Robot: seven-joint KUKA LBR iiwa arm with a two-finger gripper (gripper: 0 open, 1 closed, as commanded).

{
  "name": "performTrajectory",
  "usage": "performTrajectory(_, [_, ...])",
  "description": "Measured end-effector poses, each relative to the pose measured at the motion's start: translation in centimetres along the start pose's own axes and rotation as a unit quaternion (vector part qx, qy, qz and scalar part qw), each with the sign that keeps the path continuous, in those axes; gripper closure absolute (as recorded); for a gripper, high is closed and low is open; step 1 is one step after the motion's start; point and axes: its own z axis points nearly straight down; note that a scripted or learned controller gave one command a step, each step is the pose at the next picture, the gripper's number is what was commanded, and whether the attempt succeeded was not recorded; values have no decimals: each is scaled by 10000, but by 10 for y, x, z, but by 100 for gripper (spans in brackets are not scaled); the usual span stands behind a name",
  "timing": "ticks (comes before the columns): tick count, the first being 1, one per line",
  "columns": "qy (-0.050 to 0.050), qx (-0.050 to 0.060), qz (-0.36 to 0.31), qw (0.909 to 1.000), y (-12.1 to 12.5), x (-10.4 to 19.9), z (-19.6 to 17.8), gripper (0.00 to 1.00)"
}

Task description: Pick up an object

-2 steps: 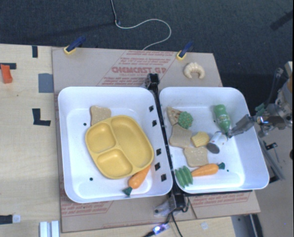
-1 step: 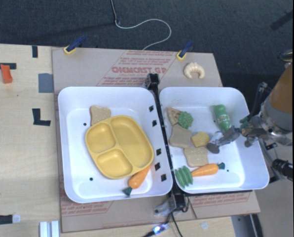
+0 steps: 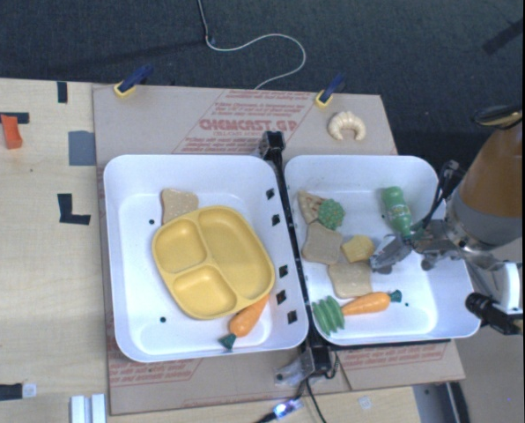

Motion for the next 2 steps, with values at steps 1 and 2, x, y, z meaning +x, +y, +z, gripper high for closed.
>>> performTrajectory(1, [3, 5, -2, 10000, 1, 6, 45, 0])
performTrajectory(2, [-9, -26, 6, 10000, 2, 6, 89, 0])
